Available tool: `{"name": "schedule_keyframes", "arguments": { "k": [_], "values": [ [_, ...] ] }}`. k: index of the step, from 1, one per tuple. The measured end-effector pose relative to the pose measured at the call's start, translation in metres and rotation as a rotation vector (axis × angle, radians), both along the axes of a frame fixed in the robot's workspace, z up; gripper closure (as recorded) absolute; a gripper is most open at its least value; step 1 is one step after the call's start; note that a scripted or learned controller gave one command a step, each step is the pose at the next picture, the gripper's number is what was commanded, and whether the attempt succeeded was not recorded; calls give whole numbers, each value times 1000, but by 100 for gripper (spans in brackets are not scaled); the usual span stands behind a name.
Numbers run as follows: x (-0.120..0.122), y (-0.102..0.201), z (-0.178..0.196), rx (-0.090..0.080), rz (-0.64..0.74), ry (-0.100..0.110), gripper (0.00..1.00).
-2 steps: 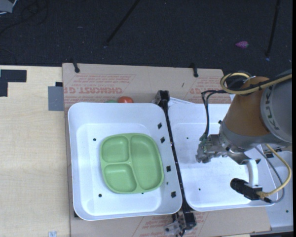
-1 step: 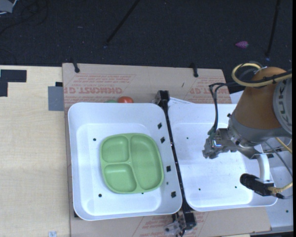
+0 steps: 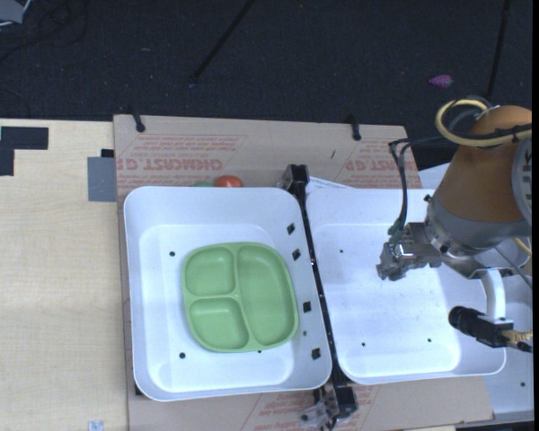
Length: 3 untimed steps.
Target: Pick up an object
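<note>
two shallow white bins are seen side by side on the bench, the left bin (image 3: 153,241) and the right bin (image 3: 368,330). a green divided plate (image 3: 240,296) lies flat in the middle of the left bin. the gripper (image 3: 393,264) is held over the right bin, near its centre; whether it is apart or together cannot be told. a small red object (image 3: 227,182) is noted just behind the left bin's far rim.
</note>
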State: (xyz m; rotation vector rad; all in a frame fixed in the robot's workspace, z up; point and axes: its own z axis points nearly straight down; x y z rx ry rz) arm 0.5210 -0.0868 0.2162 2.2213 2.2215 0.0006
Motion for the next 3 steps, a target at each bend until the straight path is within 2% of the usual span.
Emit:
{"name": "schedule_keyframes", "arguments": {
  "k": [1, 2, 3],
  "values": [
    [2, 52, 1, 2, 4, 3, 100],
    [16, 112, 9, 2, 6, 2, 100],
    [31, 162, -2, 0, 3, 3, 100]
  ]
}}
